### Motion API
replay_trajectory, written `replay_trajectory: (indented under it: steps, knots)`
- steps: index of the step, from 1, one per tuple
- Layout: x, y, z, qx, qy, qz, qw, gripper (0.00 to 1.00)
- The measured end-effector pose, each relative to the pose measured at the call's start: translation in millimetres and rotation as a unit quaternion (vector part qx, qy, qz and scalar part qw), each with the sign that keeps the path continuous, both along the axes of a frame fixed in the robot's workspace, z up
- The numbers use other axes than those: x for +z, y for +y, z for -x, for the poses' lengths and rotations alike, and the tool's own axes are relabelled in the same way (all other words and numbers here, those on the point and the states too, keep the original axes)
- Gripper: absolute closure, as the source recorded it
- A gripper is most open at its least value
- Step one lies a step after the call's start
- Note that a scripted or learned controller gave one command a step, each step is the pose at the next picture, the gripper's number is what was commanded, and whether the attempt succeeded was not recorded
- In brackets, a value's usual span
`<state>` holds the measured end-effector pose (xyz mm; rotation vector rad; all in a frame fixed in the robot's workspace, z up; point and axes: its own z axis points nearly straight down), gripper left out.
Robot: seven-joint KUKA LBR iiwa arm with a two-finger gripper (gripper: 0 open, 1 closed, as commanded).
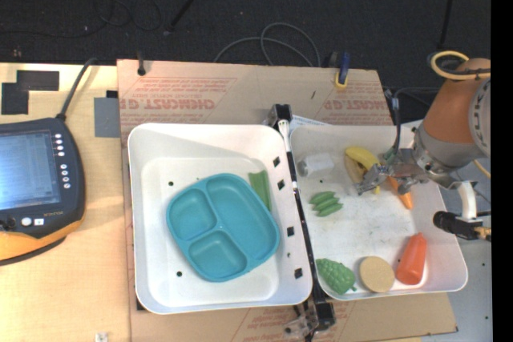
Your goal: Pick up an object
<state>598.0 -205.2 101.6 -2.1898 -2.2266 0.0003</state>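
Right bin (449, 280), upper part: banana (360, 159) — toy, likely light, stiff, smooth — lay just left of the gripper (375, 180). Best taken across its narrow middle. Whether the fingers were apart or together could not be told.
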Motion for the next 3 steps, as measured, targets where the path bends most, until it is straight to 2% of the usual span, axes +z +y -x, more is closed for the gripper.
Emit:
replay_trajectory:
  steps: [1, 2, 3]
  knots:
    - [7.8, -0.6, 0.4, 0.001, 0.002, -0.0005, 1.0000, 1.00]
    - [7.5, -0.3, 0.4, 0.002, 0.002, -0.0004, 1.0000, 0.00]
    - [15.5, -0.8, 0.6, 0.003, 0.004, -0.0010, 1.0000, 1.00]
